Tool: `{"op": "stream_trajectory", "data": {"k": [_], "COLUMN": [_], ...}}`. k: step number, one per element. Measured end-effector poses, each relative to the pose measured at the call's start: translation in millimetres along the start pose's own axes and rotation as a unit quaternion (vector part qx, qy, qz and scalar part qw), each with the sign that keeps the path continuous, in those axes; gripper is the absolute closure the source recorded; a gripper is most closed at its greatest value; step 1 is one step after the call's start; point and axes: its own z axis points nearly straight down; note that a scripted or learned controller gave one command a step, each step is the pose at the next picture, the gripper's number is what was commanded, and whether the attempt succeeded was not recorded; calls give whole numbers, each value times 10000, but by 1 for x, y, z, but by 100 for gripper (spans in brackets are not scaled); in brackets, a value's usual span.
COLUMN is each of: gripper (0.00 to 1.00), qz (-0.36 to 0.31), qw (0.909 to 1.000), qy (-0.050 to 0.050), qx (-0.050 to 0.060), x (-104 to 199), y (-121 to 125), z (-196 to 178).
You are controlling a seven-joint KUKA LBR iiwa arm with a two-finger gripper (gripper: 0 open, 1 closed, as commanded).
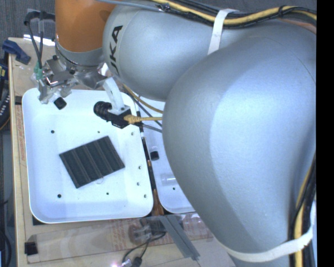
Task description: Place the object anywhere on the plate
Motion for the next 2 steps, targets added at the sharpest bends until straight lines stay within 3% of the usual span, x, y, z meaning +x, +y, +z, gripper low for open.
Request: {"op": "stream_trajectory", "data": {"k": [1, 2], "gripper": [0, 100], "qz": [2, -18], "qw": [10000, 10000], "qy": [-1, -3], "qx": [-5, -3], "x": [0, 1], "y": [0, 0], "z": [-1, -10]}}
